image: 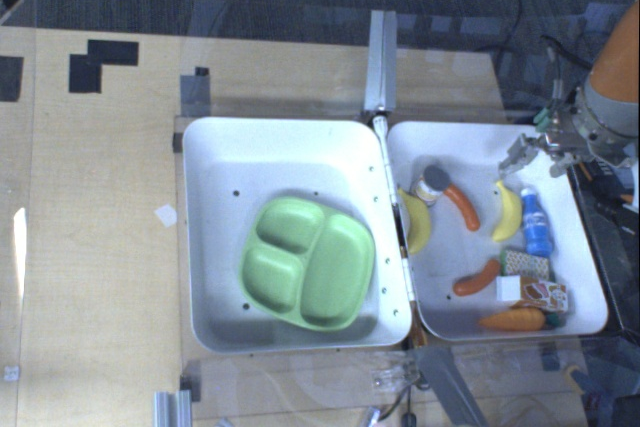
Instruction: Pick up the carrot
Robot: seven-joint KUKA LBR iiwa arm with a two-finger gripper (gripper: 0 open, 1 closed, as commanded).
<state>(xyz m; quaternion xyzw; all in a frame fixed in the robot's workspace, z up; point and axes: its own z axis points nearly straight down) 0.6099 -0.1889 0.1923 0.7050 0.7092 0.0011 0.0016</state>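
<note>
Gripper (527,153): hangs over the far right corner of the right bin (600,315); whether it is open or closed cannot be told, and nothing shows in its grasp.
Carrot (512,320): lies at the right bin's near edge, well apart from the gripper, just beside a small printed packet (545,295).

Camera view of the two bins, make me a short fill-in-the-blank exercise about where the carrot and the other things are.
1. The carrot lies in the ____ bin, at its near edge.
2. The green divided tray sits in the ____ bin.
3. The blue bottle lies right beside a ____ banana.
4. The end effector is over the right bin's ____ corner, well away from the carrot.

Missing words: right; left; yellow; far right
</note>
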